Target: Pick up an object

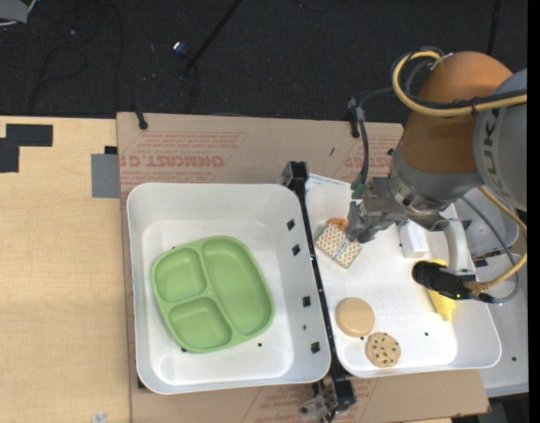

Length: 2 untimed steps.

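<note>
- Camera view: I see the gripper (365, 223) low in the right bin (481, 359), near its upper left corner, just right of the divider between the bins. I cannot tell how it is set, because the wrist covers it.
- Just left of and below the gripper lies a small checkered packet (338, 246), orange and white, touching or nearly touching the tool; I cannot tell which.
- Further below the gripper sit a tan round disc (355, 316) and a chocolate-chip cookie (383, 350), close together near the bin's front edge.
- To the gripper's lower right a yellow object (443, 301) lies partly under a black part of the arm.
- Open white floor lies between the packet and the disc.
- Well left of the gripper, the left bin (164, 203) holds a green divided plate (212, 293), with bare margin all round.
- The cardboard (208, 148) behind the bins carries red print, upside down; I cannot read it.
</note>
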### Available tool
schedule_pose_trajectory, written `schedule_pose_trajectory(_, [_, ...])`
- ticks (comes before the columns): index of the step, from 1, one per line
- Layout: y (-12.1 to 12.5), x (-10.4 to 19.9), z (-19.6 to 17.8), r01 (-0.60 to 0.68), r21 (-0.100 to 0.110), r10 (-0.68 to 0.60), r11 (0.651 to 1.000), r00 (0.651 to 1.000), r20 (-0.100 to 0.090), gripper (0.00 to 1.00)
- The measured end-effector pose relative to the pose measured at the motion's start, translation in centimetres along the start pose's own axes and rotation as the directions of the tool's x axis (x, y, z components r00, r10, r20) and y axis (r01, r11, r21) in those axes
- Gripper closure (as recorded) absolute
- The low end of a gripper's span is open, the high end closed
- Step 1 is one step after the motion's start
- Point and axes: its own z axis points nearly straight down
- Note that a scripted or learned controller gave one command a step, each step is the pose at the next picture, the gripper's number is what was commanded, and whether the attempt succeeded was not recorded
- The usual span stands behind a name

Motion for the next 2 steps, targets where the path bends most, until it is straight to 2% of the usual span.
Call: schedule_pose_trajectory(2, [-0.9,11.2,1.7,0.000,0.004,0.000,1.000,1.000,0.000,1.00])
